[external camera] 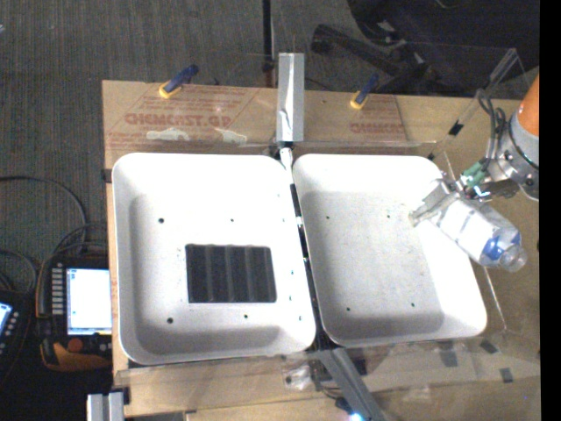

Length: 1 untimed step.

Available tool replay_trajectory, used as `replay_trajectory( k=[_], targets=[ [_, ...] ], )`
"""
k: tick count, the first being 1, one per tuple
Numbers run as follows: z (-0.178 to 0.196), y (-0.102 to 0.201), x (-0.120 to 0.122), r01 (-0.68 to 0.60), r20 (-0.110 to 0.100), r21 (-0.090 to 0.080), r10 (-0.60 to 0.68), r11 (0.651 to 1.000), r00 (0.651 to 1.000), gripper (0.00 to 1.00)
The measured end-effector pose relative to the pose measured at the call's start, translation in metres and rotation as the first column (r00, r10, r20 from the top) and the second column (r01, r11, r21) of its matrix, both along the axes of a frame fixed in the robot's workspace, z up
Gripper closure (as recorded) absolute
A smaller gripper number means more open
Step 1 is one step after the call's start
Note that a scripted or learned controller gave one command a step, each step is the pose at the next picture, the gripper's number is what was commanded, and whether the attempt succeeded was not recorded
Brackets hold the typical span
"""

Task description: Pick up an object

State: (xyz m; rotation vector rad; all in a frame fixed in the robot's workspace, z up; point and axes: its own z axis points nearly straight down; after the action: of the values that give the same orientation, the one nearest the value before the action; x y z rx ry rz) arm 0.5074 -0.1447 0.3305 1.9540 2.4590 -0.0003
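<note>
A clear plastic bottle [478, 235] with a blue cap hangs tilted over the right rim of the right bin [368, 261], cap pointing down and to the right. My gripper [444, 210] reaches in from the right edge and is shut on the bottle's upper end; one grey finger [428, 208] shows along its left side. A black ribbed tray [230, 273] lies flat in the middle of the left bin [149, 235], far from the gripper.
The two white bins meet at a central seam [298, 226]. A brown board [202, 117] with two clamps lies behind them. A handheld controller [74, 301] sits off the bench at the left.
</note>
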Motion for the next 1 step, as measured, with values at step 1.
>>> replay_trajectory(
  k=[1],
  targets=[
    [-0.0681, 0.0385, -0.0233, 0.538, -0.003, 0.0, -0.538, 0.843, 0.843, 0.0]
  ],
)
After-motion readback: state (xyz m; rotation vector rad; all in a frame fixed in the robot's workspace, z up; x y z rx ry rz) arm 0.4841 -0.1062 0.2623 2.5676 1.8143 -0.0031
